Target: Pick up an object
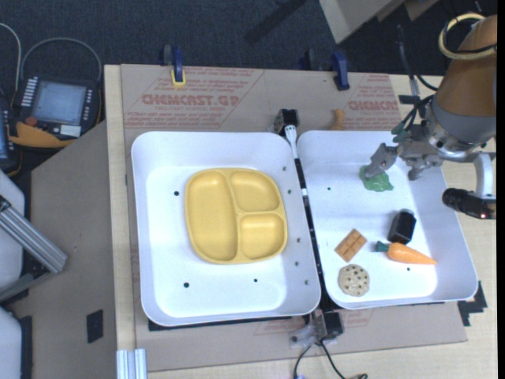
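My gripper (399,164) hangs over the back of the right bin (450,290), its two fingers spread apart with nothing between them. A green leafy toy (378,181) lies just under and beside the left finger (382,159). Nearer the front of that bin lie a black block (402,227), an orange carrot (410,253), a tan waffle cracker (350,245) and a round cookie (353,279).
The left bin (158,212) holds a yellow three-compartment plate (234,214). Blue clamps (177,60) hold the cardboard base at the back. A tablet (55,103) sits off the bench at left.
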Available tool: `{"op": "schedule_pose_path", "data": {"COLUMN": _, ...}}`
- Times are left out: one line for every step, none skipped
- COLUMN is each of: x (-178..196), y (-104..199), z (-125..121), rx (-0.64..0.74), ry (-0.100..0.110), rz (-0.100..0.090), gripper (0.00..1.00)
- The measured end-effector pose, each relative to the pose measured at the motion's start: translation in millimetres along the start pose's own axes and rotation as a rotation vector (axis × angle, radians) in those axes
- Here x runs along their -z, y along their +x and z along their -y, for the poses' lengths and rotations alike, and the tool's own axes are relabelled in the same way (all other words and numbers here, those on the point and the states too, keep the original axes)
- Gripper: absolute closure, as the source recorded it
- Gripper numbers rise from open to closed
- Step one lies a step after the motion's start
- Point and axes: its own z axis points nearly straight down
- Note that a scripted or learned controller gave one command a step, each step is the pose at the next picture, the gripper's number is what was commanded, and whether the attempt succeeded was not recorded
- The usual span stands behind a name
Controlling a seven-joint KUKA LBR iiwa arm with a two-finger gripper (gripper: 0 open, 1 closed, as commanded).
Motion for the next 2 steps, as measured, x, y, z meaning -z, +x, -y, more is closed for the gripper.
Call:
{"op": "schedule_pose_path", "data": {"x": 9, "y": 0, "z": -3, "rx": 0.003, "ry": -0.015, "rz": 0.002, "gripper": 0.0}}
{"op": "schedule_pose_path", "data": {"x": -54, "y": 3, "z": -6, "rx": 0.003, "ry": -0.008, "rz": 0.0, "gripper": 0.0}}
